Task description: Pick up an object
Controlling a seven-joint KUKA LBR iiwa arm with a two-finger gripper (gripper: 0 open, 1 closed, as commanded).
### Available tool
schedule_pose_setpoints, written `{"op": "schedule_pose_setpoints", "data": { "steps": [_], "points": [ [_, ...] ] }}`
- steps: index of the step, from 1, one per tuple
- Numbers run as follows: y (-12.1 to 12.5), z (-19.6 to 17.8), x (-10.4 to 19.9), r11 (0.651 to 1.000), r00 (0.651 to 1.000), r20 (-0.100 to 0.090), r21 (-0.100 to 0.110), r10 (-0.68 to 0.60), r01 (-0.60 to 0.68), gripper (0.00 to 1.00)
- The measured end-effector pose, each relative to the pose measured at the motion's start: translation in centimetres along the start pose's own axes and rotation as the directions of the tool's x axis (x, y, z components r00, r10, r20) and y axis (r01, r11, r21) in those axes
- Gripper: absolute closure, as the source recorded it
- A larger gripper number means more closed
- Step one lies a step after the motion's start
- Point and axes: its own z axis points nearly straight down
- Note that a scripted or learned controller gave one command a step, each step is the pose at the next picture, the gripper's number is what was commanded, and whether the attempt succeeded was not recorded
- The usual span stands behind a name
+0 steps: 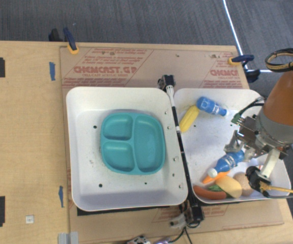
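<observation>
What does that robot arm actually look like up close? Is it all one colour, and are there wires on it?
Not one colour. The arm shows a broad, rounded orange band above a grey section. Below that sits the gripper, a cluster of bare grey metal parts. Black cables loop over the arm's top, another curves along its left side, and a white piece with a black end and a yellow cable hangs beneath.

worktop (19, 136): tan, black marks | cardboard (136, 65): under both bins, clamped | left bin (80, 105): teal tray (133, 143) centred | floor (136, 9): grey carpet, white line
</observation>
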Motion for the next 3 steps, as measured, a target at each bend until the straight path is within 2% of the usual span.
{"op": "schedule_pose_setpoints", "data": {
  "steps": [1,2,3],
  "points": [
    [2.9,11.1,-4.4,0.996,0.997,0.001,-0.010,-0.083,0.083,1.00],
    [2.8,11.2,-4.2,0.996,0.996,-0.002,-0.005,-0.087,0.087,0.00],
    [3.4,11.2,2.0,1.000,1.000,-0.002,-0.005,-0.030,0.030,0.00]
  ]
}}
